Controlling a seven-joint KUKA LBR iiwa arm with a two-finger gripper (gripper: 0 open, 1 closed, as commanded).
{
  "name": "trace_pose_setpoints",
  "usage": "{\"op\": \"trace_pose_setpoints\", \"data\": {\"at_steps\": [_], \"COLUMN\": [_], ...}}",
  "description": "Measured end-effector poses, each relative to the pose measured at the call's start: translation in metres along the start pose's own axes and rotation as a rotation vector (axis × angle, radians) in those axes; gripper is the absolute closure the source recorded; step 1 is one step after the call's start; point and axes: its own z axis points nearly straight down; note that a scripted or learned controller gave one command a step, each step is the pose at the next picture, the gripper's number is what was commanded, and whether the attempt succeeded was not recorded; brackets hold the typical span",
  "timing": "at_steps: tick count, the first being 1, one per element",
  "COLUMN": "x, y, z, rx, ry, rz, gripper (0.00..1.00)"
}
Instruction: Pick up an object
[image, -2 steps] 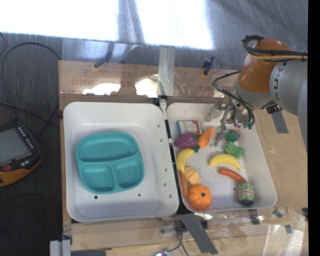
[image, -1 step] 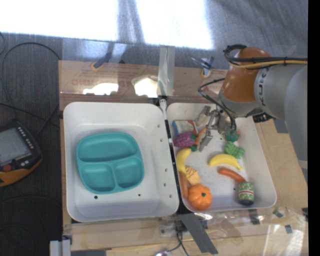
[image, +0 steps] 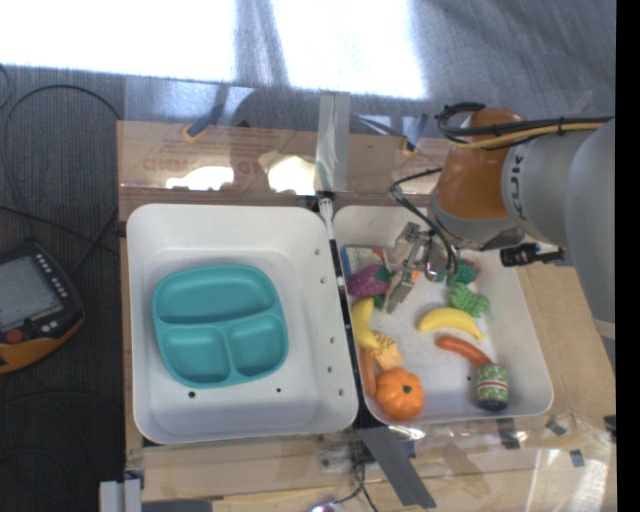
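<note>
Tool (image: 402, 283) hangs with fingers spread wide, holding nothing, over the purple toy (image: 366, 281) at the right bin's (image: 530, 395) left wall; drop straight down, centre fingers on it, avoid crowding banana (image: 449, 320).

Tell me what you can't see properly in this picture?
- Gripper fingers: too small and blurred in the camera view to tell open or shut.
- Purple toy: partly covered by the gripper.
- Carrot: tucked behind the pumpkin and corn.
- Arm: cut off at the right edge.
</note>
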Motion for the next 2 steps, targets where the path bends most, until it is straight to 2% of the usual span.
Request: {"op": "trace_pose_setpoints", "data": {"at_steps": [1, 2], "x": [0.0743, 0.073], "y": [-0.0463, -0.0452], "z": [-0.0006, -0.0086], "rx": [-0.012, -0.011], "ry": [0.0, -0.002], "rz": [-0.134, -0.135], "gripper": [0.0, 1.0]}}
